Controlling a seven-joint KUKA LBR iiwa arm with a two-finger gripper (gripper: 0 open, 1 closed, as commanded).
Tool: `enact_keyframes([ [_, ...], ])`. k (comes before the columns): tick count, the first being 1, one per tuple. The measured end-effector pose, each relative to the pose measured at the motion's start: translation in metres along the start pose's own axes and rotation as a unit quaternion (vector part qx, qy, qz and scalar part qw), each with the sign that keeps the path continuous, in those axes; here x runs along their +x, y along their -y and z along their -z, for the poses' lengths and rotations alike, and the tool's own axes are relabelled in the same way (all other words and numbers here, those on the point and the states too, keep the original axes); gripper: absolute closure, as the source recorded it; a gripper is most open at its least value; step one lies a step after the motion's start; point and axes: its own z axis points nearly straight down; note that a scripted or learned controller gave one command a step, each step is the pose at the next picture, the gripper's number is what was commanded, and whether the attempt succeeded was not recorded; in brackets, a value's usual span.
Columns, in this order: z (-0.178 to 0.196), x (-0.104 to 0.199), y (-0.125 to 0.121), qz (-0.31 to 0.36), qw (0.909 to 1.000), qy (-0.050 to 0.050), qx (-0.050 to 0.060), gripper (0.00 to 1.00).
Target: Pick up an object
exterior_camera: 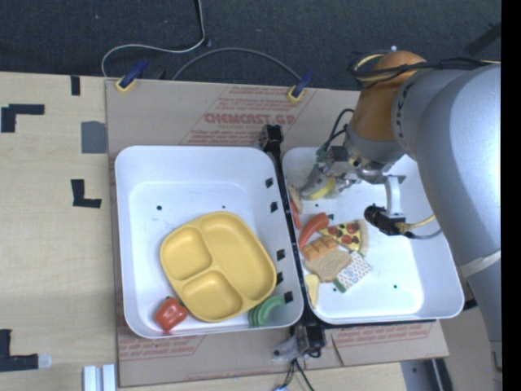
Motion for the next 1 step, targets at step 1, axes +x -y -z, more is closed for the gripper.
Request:
enact_keyframes([
  [1,0.0974,0.0263,0.0119,0.003,0.9999,-0.001,-0.011,1.00],
])
